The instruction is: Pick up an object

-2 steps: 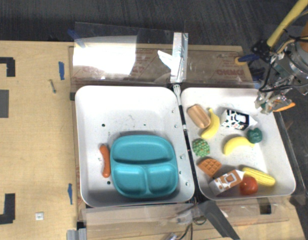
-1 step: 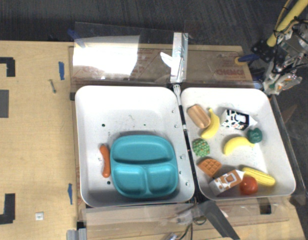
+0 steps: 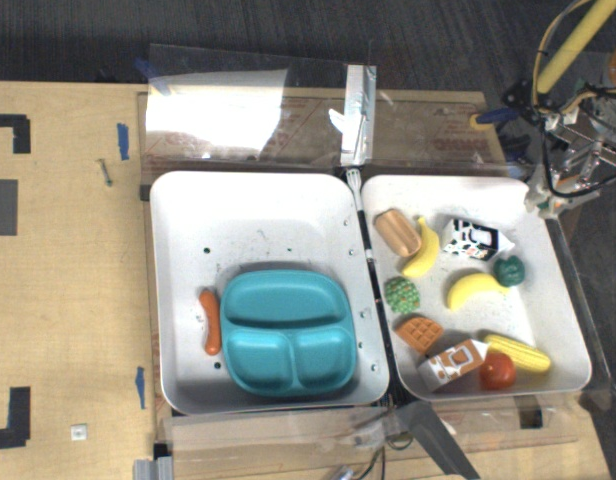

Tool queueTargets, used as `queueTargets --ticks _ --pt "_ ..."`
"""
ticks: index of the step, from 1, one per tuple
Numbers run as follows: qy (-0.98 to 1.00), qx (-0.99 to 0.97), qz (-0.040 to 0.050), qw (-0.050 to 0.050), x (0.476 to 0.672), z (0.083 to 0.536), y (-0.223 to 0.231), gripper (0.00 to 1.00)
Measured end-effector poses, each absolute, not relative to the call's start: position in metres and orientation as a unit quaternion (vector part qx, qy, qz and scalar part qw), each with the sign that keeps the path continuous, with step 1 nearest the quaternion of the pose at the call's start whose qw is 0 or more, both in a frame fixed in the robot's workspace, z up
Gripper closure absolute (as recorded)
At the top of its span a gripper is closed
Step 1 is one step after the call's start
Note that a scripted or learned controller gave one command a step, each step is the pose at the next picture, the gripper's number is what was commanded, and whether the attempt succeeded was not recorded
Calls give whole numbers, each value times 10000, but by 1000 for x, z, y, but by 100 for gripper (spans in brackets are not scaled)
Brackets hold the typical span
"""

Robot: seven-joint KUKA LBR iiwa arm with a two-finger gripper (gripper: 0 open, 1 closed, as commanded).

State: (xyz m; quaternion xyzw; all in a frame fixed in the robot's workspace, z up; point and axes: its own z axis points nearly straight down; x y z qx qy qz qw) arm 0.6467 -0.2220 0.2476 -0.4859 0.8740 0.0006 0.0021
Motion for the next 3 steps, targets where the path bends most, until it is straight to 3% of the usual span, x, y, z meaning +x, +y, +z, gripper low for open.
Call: queueTargets --ticks 1,2,3 --pt "8536 -5210 -18 48 668 240 -212 100" --pt "7998 -6003 -10 27 609 261 -223 100" --pt "7696 -6385 -19 43 660 269 -222 100"
